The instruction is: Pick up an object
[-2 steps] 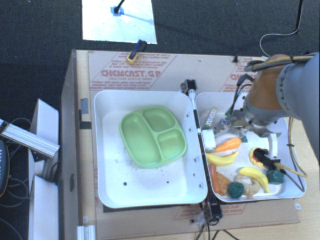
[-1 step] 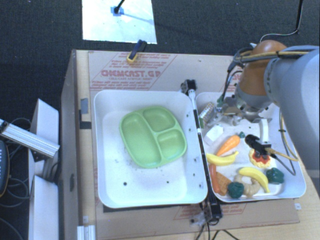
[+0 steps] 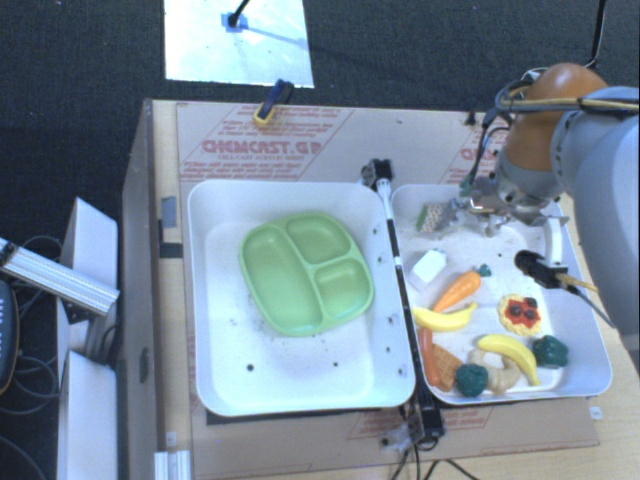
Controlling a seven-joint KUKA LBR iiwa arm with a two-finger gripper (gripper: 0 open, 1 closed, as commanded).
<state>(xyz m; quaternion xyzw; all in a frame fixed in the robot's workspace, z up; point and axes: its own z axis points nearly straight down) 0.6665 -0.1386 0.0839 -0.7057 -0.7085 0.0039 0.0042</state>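
The right bin (image 3: pixel 600 373) holds several toy foods. Among them are an orange carrot (image 3: pixel 457 290), a yellow banana (image 3: pixel 443 317), a second banana (image 3: pixel 508 353) and a white block (image 3: pixel 430 266). A round tart with red topping (image 3: pixel 521 313) lies near two green broccoli pieces (image 3: pixel 550 350) (image 3: pixel 471 378). A grey-green piece (image 3: pixel 432 216) lies at the bin's far left corner. My gripper (image 3: pixel 487 208) hangs low over the far end of this bin, right of the grey-green piece, and nothing shows in its grasp.
The left bin (image 3: pixel 225 368) bears a light green divided plate (image 3: pixel 305 273). A black-and-white rod (image 3: pixel 390 238) runs along the seam between the bins. A yellow-and-black tool (image 3: pixel 272 103) lies on the bench behind them. The grey arm (image 3: pixel 600 158) covers the right bin's far right corner.
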